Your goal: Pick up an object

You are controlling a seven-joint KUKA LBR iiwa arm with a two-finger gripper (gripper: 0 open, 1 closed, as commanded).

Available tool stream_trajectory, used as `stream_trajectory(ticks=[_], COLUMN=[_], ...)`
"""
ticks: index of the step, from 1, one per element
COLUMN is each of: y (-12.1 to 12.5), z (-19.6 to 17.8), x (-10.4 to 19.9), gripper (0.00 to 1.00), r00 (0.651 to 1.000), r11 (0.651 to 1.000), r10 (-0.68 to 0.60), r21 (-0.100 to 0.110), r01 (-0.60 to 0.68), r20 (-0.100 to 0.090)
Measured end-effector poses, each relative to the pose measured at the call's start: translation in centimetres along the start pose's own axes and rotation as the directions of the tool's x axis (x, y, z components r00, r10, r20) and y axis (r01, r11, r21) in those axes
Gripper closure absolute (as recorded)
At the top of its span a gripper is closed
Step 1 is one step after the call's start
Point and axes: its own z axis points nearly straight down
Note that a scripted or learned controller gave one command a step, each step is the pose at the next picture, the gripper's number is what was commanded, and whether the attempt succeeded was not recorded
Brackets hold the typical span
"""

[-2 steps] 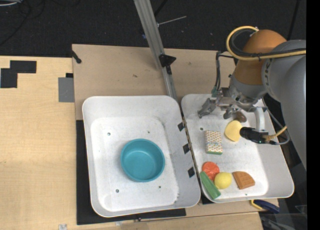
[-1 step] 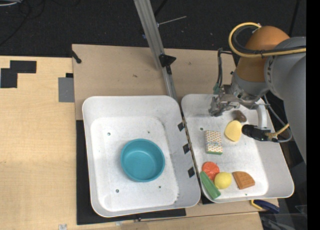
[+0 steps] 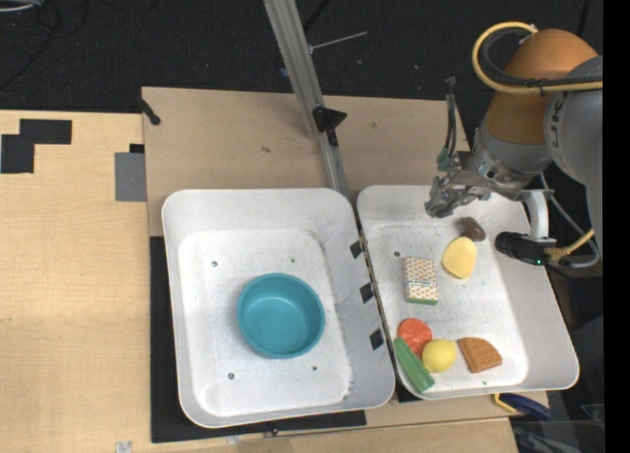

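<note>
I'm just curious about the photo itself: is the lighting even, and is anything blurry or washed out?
Camera view: lighting is uneven, the floor behind the bench nearly black; the left bin is bright, slightly washed out along its rim; the blue bowl casts a soft shadow; the gripper looks a bit smeared, while the objects in the right bin stay fairly sharp.

The left white bin (image 3: 197,215) is serving as the landmark. A second white bin (image 3: 389,210) is sitting just to its right, with three small black clips (image 3: 366,291) lying along the seam between them. A slanted aluminium bar (image 3: 295,57) is rising from behind its far right corner. A black mat (image 3: 157,343) is showing under its left edge. A grey rectangle (image 3: 129,174) is lying to its upper left, and a black stepped shape (image 3: 34,141) is sitting farther left.
</note>
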Motion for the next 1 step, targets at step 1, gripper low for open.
stream_trajectory(ticks=[1], y=[-0.32], z=[-5.89], x=[0.63], gripper=[1.0], r00=[1.0], r11=[1.0], r10=[0.0], r21=[-0.001], r01=[0.0], r20=[0.0])
